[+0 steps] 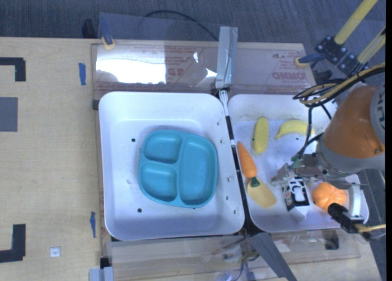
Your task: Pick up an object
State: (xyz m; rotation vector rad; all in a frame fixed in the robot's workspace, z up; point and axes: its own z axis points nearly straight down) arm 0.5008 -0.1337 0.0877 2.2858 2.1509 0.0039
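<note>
Pale wooden bench [49, 151] carries two shallow white bins side by side. The orange plastic toy carrot [246, 160] serves as the marker for everything else. It lies in the right bin [269, 105], along the wall shared with the left bin [116, 151].

Across that wall, left of the carrot, sits one blue moulded plate with three compartments [179, 168]. Just right of the carrot's upper end lies one yellow toy corn cob [261, 134], and farther right, past the cob, one yellow toy banana [291, 128]. At the carrot's lower tip, touching or nearly so, rests one pale yellow rounded toy piece [262, 195]. Well to the carrot's right sits one orange round toy fruit [327, 194]. That makes five toy foods, one plate and two bins.

The grey arm with its orange band [355, 133] has the gripper [294, 172] low in the right bin, right of the carrot's lower half and between it and the orange fruit. Whether the gripper is open or closed cannot be told, and nothing is seen held in it.

By my reading the pick is not yet done: all five toys lie on the bin floor. Grasping one and lifting it remain.
</note>
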